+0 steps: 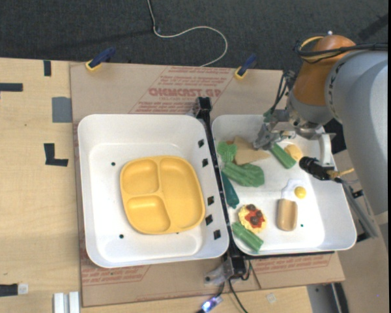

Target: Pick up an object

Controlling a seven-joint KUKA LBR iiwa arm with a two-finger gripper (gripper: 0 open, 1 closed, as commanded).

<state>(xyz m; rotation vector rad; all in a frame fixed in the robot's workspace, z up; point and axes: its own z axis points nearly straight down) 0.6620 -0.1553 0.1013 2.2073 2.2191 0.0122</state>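
Dark carpet borders the cardboard-topped counter point(182, 87) before you, where two white bins sit side by side. Your pincer point(266, 135) is lowered into the upper part of the right bin point(326, 230), at the end of the grey arm point(358, 109), which reaches in from the right with its orange band point(313, 77) above the wrist; you cannot tell whether it is spread or pressed together.

Just beside the pincer lies one tan wedge point(251, 155), with one green pickle-shaped piece point(282, 155) on its other side. Further out, count one green leafy piece point(244, 173), one dark green stick point(230, 191), one fried-egg toy point(294, 191), one brown bread-like roll point(286, 214), one pizza-like round point(253, 218) and one green pod point(247, 237) near the bin's lower edge.

Well apart, the left bin point(98, 135) holds one yellow three-compartment tray point(161, 194).
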